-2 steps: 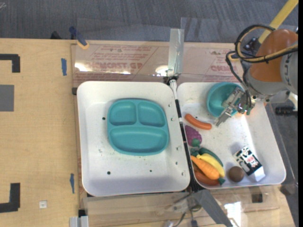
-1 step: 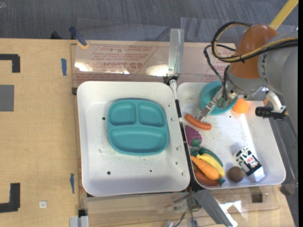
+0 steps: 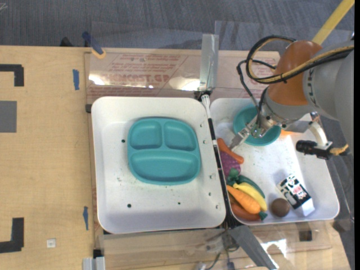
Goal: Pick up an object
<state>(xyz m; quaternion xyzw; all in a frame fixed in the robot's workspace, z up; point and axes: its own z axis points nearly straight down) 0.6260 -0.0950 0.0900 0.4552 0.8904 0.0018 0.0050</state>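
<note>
Camera view: gripper (image 3: 246, 135), jaws spread and empty, hangs low in the right bin (image 3: 326, 184) between the teal bowl (image 3: 247, 120) and a carrot (image 3: 229, 150). The carrot, likeliest target, lies by the divider, its long axis slanting from upper left to lower right. Risk, as judged: fingers closing off-line could skid it against the purple grapes (image 3: 229, 163) or nudge the bowl.

Arm (image 3: 315, 80) enters from right, orange band up, wrist bent down; pincer (image 3: 247, 134) low, pointing left, fingers apart.
</note>
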